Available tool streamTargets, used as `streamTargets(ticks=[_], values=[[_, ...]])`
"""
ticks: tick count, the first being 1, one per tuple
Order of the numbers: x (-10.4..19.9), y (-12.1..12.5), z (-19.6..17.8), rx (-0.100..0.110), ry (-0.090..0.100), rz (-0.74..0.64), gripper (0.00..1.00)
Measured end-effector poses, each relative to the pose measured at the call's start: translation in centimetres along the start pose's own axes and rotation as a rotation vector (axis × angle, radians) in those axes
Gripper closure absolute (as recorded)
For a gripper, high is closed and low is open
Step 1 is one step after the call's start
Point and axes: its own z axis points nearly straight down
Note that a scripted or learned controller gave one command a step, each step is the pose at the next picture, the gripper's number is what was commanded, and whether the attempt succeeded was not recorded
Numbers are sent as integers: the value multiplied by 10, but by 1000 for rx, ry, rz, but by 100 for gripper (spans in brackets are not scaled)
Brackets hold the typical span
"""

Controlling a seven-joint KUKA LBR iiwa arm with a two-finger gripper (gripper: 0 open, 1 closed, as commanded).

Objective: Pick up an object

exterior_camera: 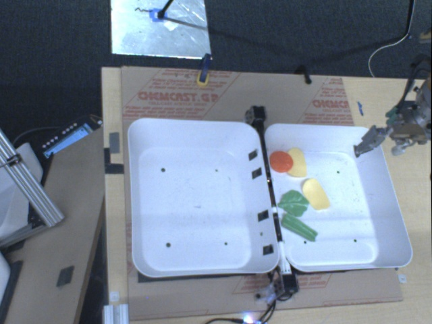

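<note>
Camera view shows the grey end effector (375, 140) over the far right rim of the right white bin (395, 245), its state unclear. Small plastic pieces, orange disc (281, 160) included, lie near this bin's left wall, unreached.

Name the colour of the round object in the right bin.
Orange-red, clearest in the camera view.

cardboard sheet (223, 86) under the bins | red print "CHEMCAST GP" at 11 o'clock | same red print at 1 o'clock, partly legible | smaller lines unreadable
</note>
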Motion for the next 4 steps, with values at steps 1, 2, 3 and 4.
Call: streamTargets(ticks=[1,2,3,4], values=[[2,39,-206,-21,-7,-4,0],[2,38,-207,-7,-3,-7,100],[101,-23,-88,15,6,-9,100],[37,-40,91,12,1,7,100]])
